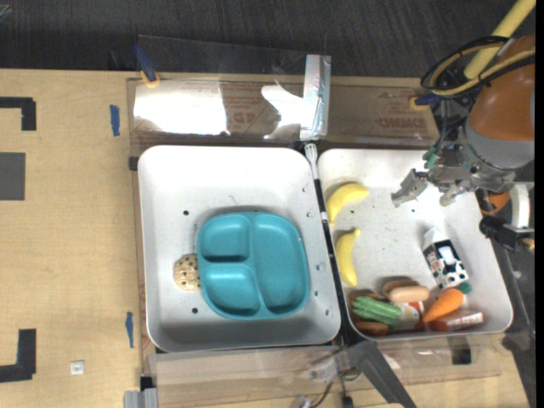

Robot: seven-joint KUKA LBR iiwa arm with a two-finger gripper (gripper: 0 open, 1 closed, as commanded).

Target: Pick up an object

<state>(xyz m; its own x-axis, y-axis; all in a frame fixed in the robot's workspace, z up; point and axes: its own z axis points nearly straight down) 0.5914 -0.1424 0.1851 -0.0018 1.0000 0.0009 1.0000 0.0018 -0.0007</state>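
Observation:
My gripper (pixel 429 192) hangs over the upper right part of the right bin (pixel 382 164), open, with nothing between its fingers (pixel 407 189). Two yellow bananas lie at the bin's left side: one (pixel 346 198) near the top, the other (pixel 347 257) below it. A small white carton with a dark label (pixel 444 260) lies below the gripper. Along the bin's front edge sit a hot dog (pixel 406 292), an orange carrot (pixel 444 302) and a green vegetable (pixel 377 309). The gripper touches none of them.
The left bin (pixel 161 185) holds a teal divided plate (pixel 252 263) with a round cookie (pixel 186 272) at its left edge. A clear shiny panel (pixel 221 100) stands behind the bins. Yellow and black cables (pixel 463 62) loop above the arm at the upper right.

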